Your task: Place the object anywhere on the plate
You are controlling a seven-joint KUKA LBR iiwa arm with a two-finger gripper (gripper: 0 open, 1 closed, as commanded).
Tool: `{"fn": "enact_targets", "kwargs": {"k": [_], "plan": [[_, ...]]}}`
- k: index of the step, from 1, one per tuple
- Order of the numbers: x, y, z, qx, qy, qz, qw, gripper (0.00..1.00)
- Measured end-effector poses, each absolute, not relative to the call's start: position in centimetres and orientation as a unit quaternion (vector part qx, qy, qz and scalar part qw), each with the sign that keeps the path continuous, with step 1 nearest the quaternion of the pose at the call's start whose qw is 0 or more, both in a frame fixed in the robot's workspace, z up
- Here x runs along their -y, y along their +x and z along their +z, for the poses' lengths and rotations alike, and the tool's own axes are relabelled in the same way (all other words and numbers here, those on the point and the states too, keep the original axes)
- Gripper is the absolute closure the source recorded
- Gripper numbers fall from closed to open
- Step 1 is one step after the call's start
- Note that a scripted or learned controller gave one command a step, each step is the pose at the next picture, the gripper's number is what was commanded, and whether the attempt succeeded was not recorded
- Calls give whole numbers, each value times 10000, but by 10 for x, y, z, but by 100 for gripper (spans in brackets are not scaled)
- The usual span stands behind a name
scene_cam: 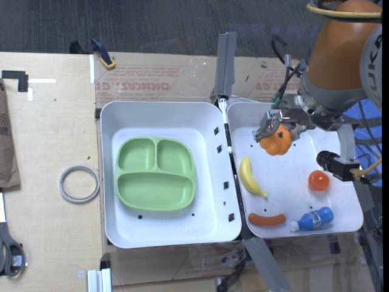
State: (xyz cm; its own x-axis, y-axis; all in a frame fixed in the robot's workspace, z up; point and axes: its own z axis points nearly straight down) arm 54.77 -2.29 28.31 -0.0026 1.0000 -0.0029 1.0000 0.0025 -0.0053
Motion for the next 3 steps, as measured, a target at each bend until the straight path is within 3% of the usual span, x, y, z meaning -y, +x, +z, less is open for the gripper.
{"fn": "enact_targets", "kwargs": {"k": [1,2,3], "plan": [[-39,548,203,7072,-7070,28,13,100],[-112,520,138,7064,-7078,28,12,100],[-193,557,119,7072,-7070,-21,-11,100]]}}
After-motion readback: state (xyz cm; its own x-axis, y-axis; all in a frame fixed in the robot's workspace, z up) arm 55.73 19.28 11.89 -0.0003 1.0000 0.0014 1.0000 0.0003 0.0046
